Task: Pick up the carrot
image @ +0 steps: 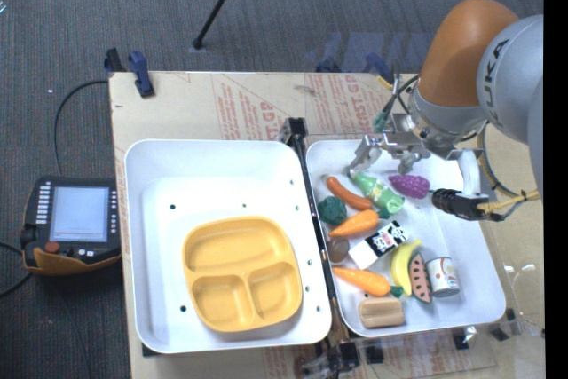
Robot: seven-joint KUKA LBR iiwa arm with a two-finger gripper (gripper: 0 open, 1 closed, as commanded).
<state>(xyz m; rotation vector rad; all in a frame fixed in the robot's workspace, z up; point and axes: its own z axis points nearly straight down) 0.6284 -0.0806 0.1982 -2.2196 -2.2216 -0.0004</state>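
The tool [388, 157] hangs with its fingers spread and nothing between them, just above the green bottle [378, 190] in the right bin [484, 266]. There are several carrots; the nearest carrot [354, 225] lies just below that bottle, beside the broccoli [333, 209]. To do this well, I'd lower across its narrow width, fingers straddling the middle, clear of the bottle and milk carton [382, 241].

I've got the gripper [388, 154] hovering over the right bin's [493, 280] far end, fingers spread, nothing between them. Carrots lie below: one carrot [355, 225] mid-bin, another [362, 280] nearer. The yellow tray [241, 272] sits in the left bin [151, 191].
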